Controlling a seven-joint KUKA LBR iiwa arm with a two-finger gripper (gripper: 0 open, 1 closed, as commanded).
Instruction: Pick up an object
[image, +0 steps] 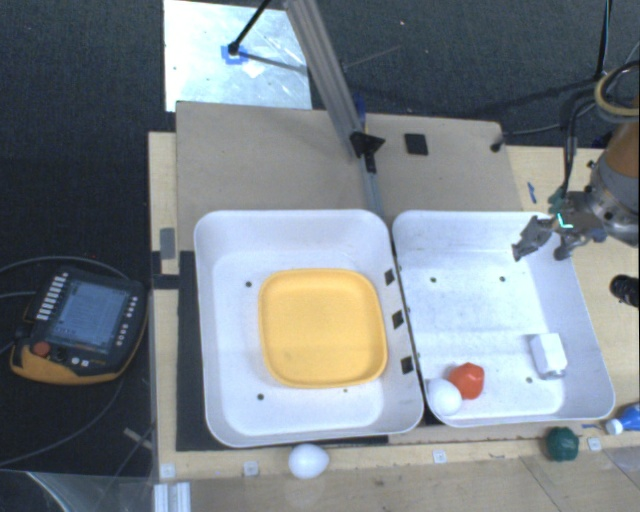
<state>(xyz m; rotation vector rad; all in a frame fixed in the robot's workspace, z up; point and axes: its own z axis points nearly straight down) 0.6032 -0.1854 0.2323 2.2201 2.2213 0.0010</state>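
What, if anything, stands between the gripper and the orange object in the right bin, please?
Nothing visible. The gripper hangs over the right bin's far right edge, with bare bin floor between it and the orange object at the near wall.

We see a brightly and evenly lit scene, the light seeming to fall from above, since shadows are short and soft. The white bins (300, 240) left of the gripper (545, 243) are close to washed out, their rims losing detail. Far up and left of the gripper, a shiny patch of floor (235, 55) throws back pale glare. The whole picture is slightly soft and grainy, and the dark carpet (70, 150) keeps little texture.
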